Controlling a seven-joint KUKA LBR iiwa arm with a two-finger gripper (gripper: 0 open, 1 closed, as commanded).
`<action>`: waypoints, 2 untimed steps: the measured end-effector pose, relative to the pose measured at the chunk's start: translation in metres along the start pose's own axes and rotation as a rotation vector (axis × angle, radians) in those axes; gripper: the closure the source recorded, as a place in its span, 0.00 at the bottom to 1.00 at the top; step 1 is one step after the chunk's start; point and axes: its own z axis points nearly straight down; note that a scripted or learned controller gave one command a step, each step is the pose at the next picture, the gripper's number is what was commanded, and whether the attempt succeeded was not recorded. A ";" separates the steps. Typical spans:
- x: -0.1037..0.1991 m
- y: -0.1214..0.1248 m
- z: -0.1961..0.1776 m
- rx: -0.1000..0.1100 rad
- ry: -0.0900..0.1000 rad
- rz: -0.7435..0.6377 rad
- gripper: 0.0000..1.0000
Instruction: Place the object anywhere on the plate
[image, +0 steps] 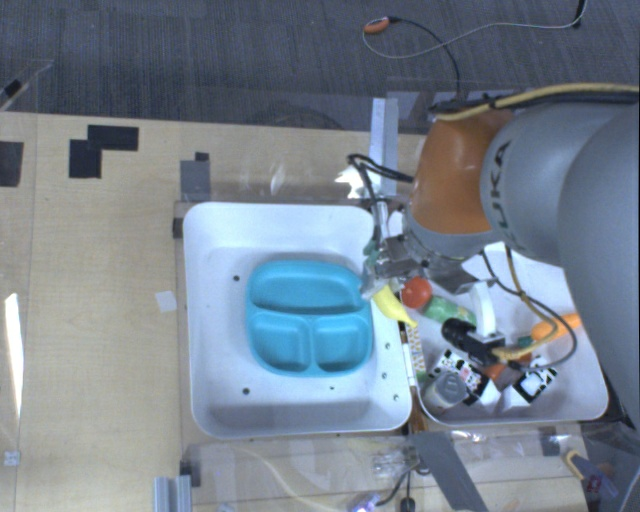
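Blue plate (305, 328), three compartments, in left bin (215, 400). Gripper (385, 268) low over the divide between bins, just right of plate's rim; jaw state not discernible. Yellow banana (391, 303) directly beneath gripper, beside red ball (417, 293), off the plate. Clutter in right bin (590, 390).

Bright, slightly soft, perhaps overhead-lit.

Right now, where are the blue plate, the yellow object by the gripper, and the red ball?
blue plate (300, 290): camera view, floor of its large upper compartment.
yellow object (392, 306): camera view, middle of its visible body.
red ball (417, 293): camera view, its top surface.
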 end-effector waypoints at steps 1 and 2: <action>-0.023 -0.002 -0.037 -0.005 -0.002 -0.161 1.00; 0.023 -0.013 -0.086 -0.005 -0.001 0.031 1.00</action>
